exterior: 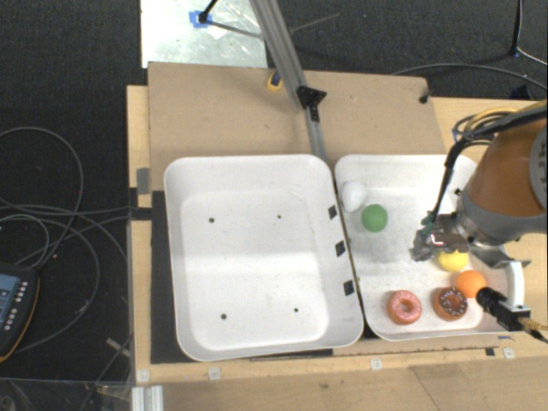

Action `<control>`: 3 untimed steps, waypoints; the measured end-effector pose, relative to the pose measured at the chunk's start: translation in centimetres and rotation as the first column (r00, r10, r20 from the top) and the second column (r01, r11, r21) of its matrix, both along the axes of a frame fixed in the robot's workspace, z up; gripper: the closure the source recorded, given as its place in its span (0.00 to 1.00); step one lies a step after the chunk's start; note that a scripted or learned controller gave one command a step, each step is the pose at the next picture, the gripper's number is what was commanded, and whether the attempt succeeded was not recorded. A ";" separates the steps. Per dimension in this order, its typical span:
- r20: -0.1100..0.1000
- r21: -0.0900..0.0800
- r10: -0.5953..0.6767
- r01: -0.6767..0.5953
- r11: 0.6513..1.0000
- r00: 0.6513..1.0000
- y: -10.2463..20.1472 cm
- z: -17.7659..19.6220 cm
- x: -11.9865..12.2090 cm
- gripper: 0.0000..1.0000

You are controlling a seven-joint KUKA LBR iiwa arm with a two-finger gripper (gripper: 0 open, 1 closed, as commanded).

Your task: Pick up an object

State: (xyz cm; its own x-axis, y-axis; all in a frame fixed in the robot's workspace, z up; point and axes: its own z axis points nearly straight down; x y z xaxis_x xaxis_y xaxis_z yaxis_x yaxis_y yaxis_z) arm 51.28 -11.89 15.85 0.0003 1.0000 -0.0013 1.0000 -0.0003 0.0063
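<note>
Gripper [431, 242] sits low in the right bin [402, 171], beside the yellow object [453, 261] (jaws' state cannot be told); nothing lifted yet.

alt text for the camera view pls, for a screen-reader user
The grey-and-orange arm reaches in from the right, its gripper low over the right bin, next to a yellow object. That bin also holds a green ball, a white object, an orange ball, a pink donut and a brown donut. The left bin sits alongside.
</note>
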 end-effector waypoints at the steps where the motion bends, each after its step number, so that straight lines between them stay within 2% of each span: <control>1: 0.001 -0.001 0.003 -0.003 1.000 1.000 -1.1 5.1 0.3 1.00; 2: 0.002 -0.001 0.006 -0.006 1.000 1.000 -1.1 10.5 0.5 1.00; 3: -0.005 0.003 0.010 -0.010 1.000 1.000 3.6 9.2 1.4 1.00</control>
State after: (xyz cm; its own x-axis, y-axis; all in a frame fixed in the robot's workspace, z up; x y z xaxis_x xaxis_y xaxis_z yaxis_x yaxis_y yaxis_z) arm 52.72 -8.30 25.06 -0.0093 1.0000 0.0018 1.0000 0.0093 0.0013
